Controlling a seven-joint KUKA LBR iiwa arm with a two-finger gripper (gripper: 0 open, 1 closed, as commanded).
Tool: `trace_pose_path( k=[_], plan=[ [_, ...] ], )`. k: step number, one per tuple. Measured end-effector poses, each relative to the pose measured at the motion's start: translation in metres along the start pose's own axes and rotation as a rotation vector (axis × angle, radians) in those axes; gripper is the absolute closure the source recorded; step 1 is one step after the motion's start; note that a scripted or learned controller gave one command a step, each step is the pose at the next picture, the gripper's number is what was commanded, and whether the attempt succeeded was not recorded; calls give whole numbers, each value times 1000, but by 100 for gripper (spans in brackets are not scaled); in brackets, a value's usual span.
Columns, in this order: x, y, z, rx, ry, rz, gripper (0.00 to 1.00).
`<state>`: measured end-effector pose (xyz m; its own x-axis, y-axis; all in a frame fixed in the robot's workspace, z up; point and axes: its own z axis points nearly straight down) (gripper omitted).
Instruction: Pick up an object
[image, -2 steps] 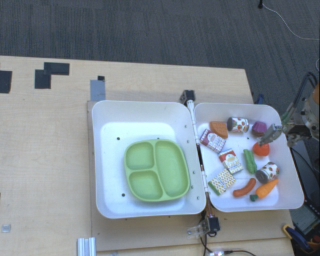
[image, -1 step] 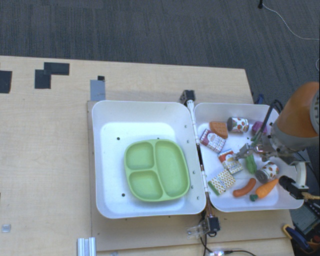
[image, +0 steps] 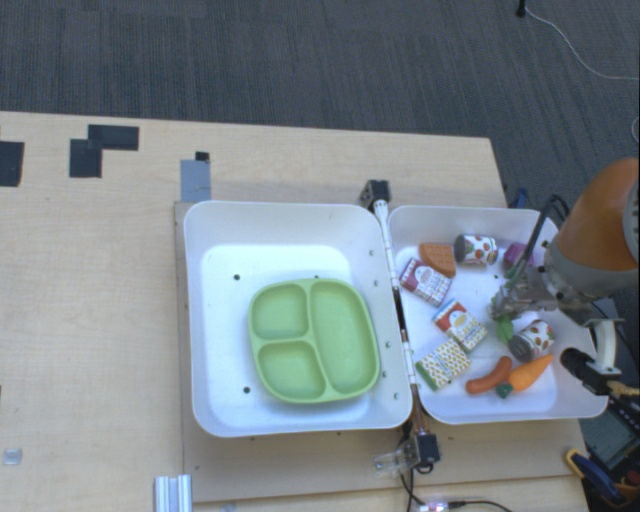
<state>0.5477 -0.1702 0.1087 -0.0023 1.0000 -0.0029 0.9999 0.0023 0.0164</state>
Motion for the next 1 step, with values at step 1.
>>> trace_pose_path(
  k=[1],
  plan=[
    [0,0,0,0,0,0,0]
  ],
)
